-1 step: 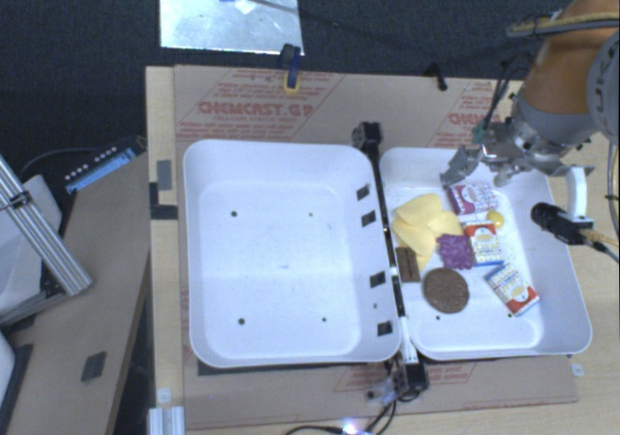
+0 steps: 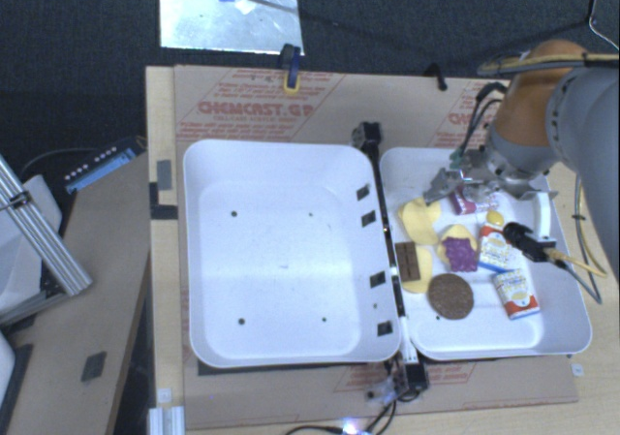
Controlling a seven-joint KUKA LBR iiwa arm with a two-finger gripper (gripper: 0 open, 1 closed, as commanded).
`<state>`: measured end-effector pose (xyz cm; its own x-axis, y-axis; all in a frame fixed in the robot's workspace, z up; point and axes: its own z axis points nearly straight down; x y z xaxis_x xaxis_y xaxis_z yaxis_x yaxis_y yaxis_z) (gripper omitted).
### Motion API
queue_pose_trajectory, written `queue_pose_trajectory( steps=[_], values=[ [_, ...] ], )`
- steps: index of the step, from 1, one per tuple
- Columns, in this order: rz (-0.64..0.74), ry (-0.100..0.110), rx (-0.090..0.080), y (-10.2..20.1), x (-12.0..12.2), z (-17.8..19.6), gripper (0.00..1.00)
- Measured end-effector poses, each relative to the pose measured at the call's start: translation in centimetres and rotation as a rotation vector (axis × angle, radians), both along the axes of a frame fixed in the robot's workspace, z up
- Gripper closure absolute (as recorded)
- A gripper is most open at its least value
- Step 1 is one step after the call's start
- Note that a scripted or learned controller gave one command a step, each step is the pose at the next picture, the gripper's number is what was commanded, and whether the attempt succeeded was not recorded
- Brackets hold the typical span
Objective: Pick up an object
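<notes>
In the right-hand white bin, one round brown disc is lying nearest; beyond it are lying two small cartons, one purple block and two yellow pieces. Farthest, the grey gripper is hovering; whether it is open, I cannot tell.

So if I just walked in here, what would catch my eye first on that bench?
Probably the grey arm with its orange band reaching in from the right, its claw low over the back of the right bin. Next, the bright clutter in that bin: a purple block, a yellow lump, a round brown disc and small red-and-white cartons. The left bin is plain white beside it.
</notes>
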<state>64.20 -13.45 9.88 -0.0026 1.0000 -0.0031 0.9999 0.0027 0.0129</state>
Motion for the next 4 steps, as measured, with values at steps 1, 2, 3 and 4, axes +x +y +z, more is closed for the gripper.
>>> queue_pose_trajectory(
  steps=[1,2,3,4],
  values=[
    [0.003,-0.006,-0.004,3.6,-3.3,-0.8,0.0],
    [0.001,-0.01,-0.006,3.3,-3.1,0.4,1.0],
    [0.006,-0.006,0.001,5.3,3.1,15.0,1.0],
    [0.009,0.004,0.004,14.6,2.8,21.0,1.0]
  ],
)
